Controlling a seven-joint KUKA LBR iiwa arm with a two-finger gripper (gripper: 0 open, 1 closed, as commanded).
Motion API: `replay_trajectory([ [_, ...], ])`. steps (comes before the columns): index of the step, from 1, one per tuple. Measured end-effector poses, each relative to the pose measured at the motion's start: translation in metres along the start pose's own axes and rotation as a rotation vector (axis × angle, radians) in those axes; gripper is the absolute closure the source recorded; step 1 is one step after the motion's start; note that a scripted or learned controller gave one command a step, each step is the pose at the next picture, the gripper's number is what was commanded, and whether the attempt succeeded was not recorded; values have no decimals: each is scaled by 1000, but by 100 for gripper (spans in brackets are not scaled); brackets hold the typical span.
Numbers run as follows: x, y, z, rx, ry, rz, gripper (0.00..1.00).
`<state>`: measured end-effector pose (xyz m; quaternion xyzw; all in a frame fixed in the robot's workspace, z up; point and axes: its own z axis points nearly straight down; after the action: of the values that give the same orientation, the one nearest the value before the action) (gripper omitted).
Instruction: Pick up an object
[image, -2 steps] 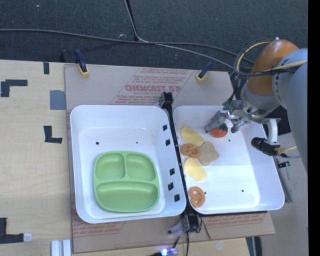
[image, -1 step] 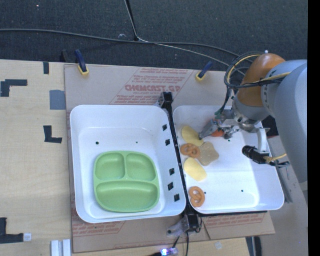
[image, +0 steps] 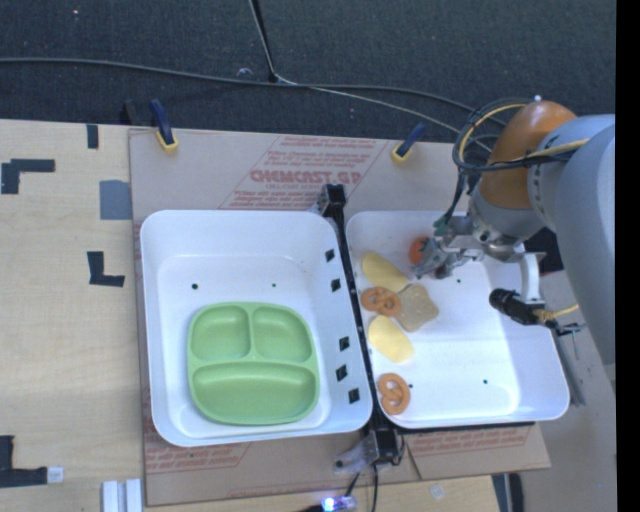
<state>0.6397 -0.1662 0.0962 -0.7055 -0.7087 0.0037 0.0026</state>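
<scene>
A grey robot arm (image: 590, 200) with an orange band is reaching in from the right and hanging its gripper (image: 436, 256) over the upper part of the right bin (image: 520, 395). The gripper is too small and blurred here to tell whether it is open, closed or gripping anything.

Just beside the gripper, a small red-orange piece (image: 418, 247) is lying partly hidden under it. Spreading left and downward from there, a pale yellow lump (image: 381, 269), an orange pretzel shape (image: 379, 299), a tan chunk (image: 417, 309), a second yellow lump (image: 391, 340) and another orange pretzel (image: 393, 393) are lying along the bin's left side.

These look like small toy food pieces: probably light, rigid and smooth, so likely to slip from a loose pinch. The rounded lumps would best be taken across their narrow width; the pretzels lie flat and offer little to grip.

The pieces are crowding the divider wall between the bins, leaving little finger room on that side. The right half of this bin is giving open space for approach.

In the left bin (image: 160, 240), a green divided plate (image: 254, 362) is sitting.
</scene>
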Motion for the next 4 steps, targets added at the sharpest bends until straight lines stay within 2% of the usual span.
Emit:
replay_trajectory([
  [1,0,-10,-52,-12,1,4,100],
  [3,-8,-12,-157,-14,0,2,100],
  [4,44,-18,-163,-8,3,-1,100],
])
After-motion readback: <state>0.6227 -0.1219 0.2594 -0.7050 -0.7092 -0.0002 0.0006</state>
